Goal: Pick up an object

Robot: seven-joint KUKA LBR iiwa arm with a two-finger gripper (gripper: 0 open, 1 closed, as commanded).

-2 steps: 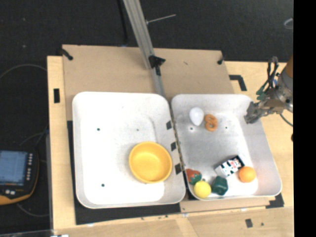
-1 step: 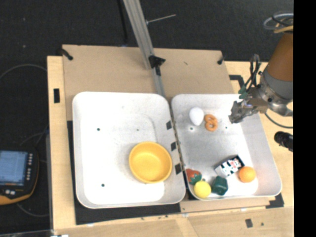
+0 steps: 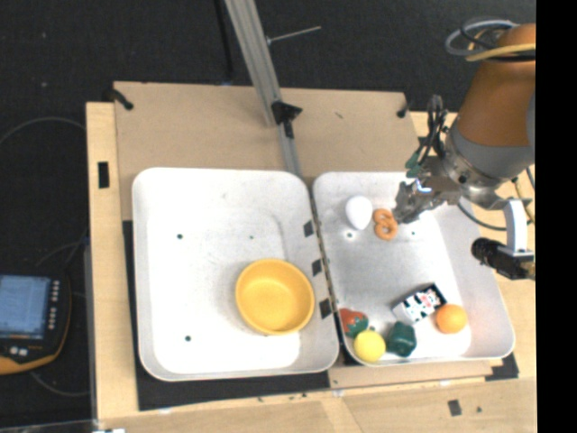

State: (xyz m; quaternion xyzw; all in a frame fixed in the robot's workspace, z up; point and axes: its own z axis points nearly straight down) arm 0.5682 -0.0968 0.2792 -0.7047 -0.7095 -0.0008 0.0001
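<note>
Pretzel-shaped orange toy (image 3: 385,224) lies in the right bin (image 3: 469,269) toward its twelve o'clock edge, just beside a white egg (image 3: 359,211). It sits at about eight o'clock from the jaws; their spread I cannot tell.

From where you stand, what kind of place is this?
Probably a robotics lab's test bench. A robot arm reaches over two white bins holding small toy-like items and a yellow bowl. A handheld control pendant lies to the left, with cables on the dark floor.
</note>
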